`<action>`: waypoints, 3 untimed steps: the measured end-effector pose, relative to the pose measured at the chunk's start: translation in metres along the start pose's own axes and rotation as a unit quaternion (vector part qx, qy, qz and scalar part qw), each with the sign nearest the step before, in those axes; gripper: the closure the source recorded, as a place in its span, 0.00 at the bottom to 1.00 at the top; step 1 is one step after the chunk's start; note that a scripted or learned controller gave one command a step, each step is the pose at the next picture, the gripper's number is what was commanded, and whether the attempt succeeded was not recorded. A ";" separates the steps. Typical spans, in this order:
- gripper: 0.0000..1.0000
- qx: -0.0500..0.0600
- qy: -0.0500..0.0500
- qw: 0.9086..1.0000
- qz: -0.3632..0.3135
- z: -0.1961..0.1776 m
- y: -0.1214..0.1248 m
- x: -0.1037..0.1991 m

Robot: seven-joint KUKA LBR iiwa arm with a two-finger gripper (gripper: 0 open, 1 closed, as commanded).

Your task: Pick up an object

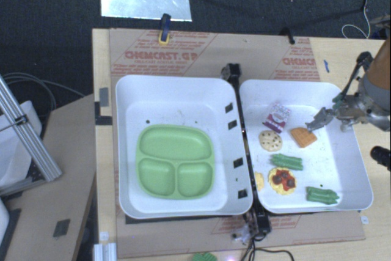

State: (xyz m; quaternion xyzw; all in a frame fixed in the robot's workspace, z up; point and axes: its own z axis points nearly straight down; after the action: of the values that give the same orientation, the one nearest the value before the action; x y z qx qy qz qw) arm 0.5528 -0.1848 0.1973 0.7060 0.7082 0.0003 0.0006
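Camera view: the orange cracker [303, 137] lies flat in the right bin [360, 189], in its upper right part, just under the tip of the pincer [316, 123].
Handling: it looks like a small toy food piece, probably light, stiff and thin; my guess is it could skid on the smooth bin floor if nudged sideways.
Where to hold: across its two short edges, fingers coming straight down, seems safest.
Pincer: it hangs just above and to the right of the cracker; I cannot tell whether it is released or clenched, and nothing shows between its tips.
Neighbours: a cookie [270, 140] and a purple-and-white packet [278, 116] to the left, green beans [287, 161] below, a small pizza [282, 180] and another green piece [322, 195] nearer the front.
Left bin: holds a green divided plate [176, 161].
Table: carries both bins on a cardboard sheet [183, 52].
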 end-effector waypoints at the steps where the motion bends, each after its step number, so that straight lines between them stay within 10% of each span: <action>1: 0.00 -0.002 0.000 1.000 -0.002 0.116 0.056 0.013; 2: 0.00 -0.005 -0.002 1.000 -0.002 0.095 0.120 -0.002; 3: 0.00 -0.002 -0.001 1.000 0.002 0.109 0.022 0.009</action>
State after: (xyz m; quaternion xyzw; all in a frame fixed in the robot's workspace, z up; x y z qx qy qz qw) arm 0.5746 -0.1757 0.0879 0.7076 0.7066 0.0012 0.0025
